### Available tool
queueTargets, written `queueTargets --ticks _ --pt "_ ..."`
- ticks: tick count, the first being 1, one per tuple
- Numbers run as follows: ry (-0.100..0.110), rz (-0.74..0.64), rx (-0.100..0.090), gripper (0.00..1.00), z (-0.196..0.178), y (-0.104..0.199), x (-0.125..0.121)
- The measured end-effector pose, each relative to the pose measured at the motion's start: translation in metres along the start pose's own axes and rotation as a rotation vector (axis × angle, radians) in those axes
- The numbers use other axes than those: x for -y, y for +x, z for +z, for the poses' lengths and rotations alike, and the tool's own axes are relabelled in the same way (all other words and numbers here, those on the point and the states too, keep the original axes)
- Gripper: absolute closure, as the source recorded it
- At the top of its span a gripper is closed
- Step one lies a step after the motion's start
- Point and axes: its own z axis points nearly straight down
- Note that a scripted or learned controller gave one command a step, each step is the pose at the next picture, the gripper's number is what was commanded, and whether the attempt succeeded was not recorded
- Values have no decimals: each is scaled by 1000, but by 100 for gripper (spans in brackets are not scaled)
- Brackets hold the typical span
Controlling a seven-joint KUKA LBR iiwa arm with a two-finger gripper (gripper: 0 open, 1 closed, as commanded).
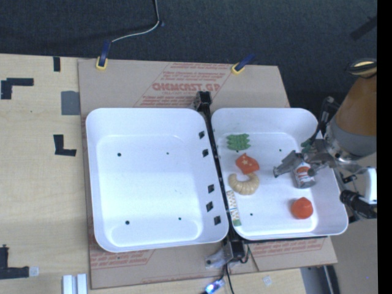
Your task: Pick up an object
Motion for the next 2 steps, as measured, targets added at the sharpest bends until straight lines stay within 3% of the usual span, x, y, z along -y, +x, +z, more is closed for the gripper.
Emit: queueTargets --ticks 1,2 --pt "-3 -4 2 0 115 18 -57" --pt "-5 -7 0 0 109 84 -98"
